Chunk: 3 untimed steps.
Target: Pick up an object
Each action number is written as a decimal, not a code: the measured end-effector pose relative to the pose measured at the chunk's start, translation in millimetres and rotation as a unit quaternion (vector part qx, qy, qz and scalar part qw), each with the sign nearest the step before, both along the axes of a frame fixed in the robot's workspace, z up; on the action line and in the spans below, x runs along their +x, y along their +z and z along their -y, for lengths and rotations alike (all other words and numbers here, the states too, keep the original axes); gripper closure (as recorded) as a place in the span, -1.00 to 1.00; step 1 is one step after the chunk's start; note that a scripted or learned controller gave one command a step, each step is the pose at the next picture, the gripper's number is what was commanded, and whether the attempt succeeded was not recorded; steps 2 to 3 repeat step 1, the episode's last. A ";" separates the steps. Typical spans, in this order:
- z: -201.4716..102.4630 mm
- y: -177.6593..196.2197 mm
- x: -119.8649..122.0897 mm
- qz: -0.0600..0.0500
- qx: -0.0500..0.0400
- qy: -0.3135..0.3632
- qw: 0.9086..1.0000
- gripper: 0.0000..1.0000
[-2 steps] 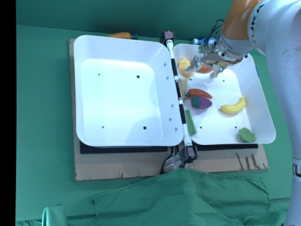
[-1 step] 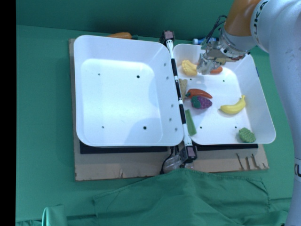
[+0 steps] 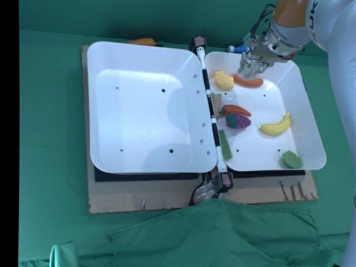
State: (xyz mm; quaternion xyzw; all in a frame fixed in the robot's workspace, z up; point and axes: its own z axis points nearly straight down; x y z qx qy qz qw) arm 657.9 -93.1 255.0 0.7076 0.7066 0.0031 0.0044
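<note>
My gripper [image 3: 248, 71] hangs over the back of the right bin [image 3: 308, 113], just above the left end of an orange-red sausage-shaped toy [image 3: 250, 83]. A yellow toy [image 3: 224, 80] lies just left of it. Further forward lie a red chilli [image 3: 236, 110], a purple grape bunch [image 3: 238, 120], a yellow banana [image 3: 276, 127], a green stick [image 3: 225, 144] and a green knobbly toy [image 3: 291, 159]. Nothing is seen between the fingers.
The left bin [image 3: 111, 65] stands beside the right one, with a black-and-white divider bar [image 3: 209, 102] between them. An orange object [image 3: 142, 41] lies behind the left bin and a blue one [image 3: 237, 49] behind the right. Green cloth [image 3: 222, 232] bunches at the front.
</note>
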 end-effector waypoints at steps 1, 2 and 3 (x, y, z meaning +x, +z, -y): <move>3.8 67.9 2.7 0.001 0.000 -0.001 1.000 1.00; 3.8 67.9 2.7 0.001 0.000 -0.001 1.000 1.00; 3.8 67.9 2.7 0.001 0.000 -0.001 1.000 1.00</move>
